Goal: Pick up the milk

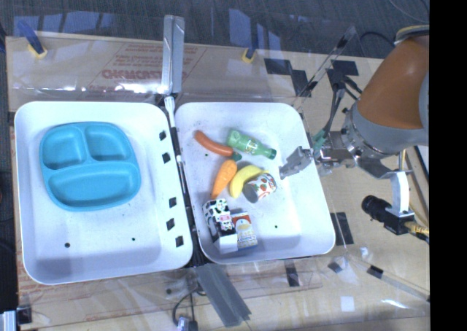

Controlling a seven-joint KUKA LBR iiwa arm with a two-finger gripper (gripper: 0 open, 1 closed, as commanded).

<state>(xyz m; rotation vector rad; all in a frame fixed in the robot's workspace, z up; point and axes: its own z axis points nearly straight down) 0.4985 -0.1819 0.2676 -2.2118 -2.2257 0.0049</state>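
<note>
milk (218,216), banana (244,178), tool (295,162) beside bin (310,198)

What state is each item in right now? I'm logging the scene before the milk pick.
milk carton: lying in the right bin, untouched
juice carton: lying beside the milk
can: tipped on its side
green bottle: lying flat
banana, carrot, sausage: loose in the right bin
blue plate: upright in the left bin
gripper: over the right bin's edge, holding nothing
</note>
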